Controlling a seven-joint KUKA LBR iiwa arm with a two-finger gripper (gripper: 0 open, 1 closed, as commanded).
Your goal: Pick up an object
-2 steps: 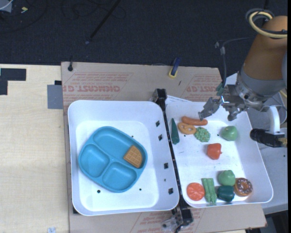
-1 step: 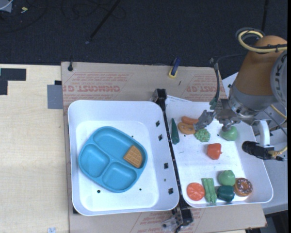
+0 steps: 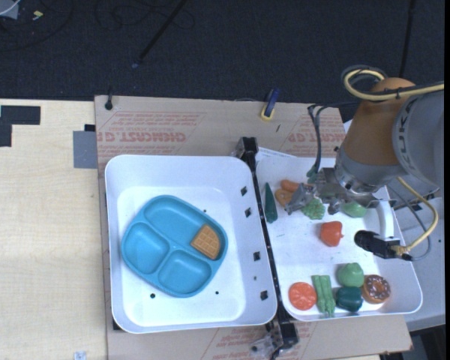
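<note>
You see the gripper (image 3: pixel 309 198) low in the right bin (image 3: pixel 412 300), at a green toy (image 3: pixel 313 210) near the far wall, but you cannot tell how its jaws stand. A red pepper (image 3: pixel 331 233) lies just beside it, and the blue plate (image 3: pixel 172 244) with a waffle (image 3: pixel 206 241) sits in the left bin (image 3: pixel 135 172).

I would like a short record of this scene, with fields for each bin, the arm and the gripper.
left bin: white bin holding a blue three-compartment plastic tray; a tan waffle-like toy piece lies in the tray's right compartment
right bin: white bin with small toy foods, including a red tomato-like piece, a sprinkled doughnut and a dark green pod
arm: grey with orange band, over the right bin's far part
gripper: low among the toys there
</note>
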